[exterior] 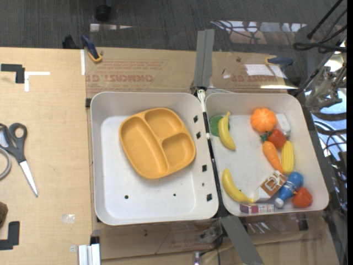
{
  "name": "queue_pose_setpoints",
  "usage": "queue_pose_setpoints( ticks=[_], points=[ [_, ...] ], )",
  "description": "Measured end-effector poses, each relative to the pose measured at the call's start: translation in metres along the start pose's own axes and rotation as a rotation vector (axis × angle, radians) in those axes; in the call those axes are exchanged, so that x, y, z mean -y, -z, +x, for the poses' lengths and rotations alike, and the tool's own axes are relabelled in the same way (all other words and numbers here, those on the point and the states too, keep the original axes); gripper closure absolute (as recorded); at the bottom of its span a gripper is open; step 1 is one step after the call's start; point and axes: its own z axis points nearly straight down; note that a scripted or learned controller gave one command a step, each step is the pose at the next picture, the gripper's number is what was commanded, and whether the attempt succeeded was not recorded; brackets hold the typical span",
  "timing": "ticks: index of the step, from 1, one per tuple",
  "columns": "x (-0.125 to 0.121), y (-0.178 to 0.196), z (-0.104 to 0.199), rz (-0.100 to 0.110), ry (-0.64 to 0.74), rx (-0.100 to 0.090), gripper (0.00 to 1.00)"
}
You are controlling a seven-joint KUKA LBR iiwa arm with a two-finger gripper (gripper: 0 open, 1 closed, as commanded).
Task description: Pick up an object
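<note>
The right bin holds several toy foods. A yellow banana lies by a green piece at the bin's upper left, and a second banana lies near the front. An orange fruit, a red piece, a carrot and a yellow corn cob cluster on the right side. A small carton, a blue bottle, a red tomato and a thin tube crowd the front right corner. In the left bin rests an orange divided plate.
Scissors lie on the wooden bench at the far left. Cardboard lines the back behind both bins. Cables and metal framing stand beyond the right bin's far corner.
</note>
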Motion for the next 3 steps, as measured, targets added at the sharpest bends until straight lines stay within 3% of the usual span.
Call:
queue_pose_setpoints(
  ticks=[1, 2, 3],
  points=[
    [0.025, -0.096, 0.068, -0.001, 0.101, -0.003, 1.00],
    [0.059, -0.267, 0.064, 0.010, 0.405, 0.016, 1.00],
    [-0.023, -0.277, 0.049, 0.020, 0.137, 0.032, 1.00]
  ],
)
